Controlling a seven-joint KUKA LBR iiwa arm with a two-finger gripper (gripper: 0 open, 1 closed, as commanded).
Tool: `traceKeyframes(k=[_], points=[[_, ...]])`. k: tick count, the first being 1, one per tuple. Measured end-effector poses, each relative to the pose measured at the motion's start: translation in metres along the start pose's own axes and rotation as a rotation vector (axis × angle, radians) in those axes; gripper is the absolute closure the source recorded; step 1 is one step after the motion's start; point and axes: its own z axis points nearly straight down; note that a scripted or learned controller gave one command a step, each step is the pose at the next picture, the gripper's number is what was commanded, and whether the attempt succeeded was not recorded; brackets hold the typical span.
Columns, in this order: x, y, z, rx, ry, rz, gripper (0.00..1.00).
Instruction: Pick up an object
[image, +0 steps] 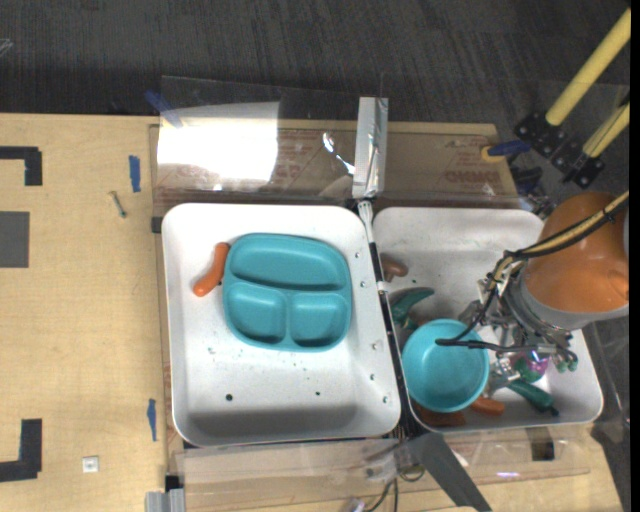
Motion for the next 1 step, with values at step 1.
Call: traceKeyframes(k=[1], points=[[-0.0773,-0.0314,-0.0403,-0.025,0.007,0.133,0.00]])
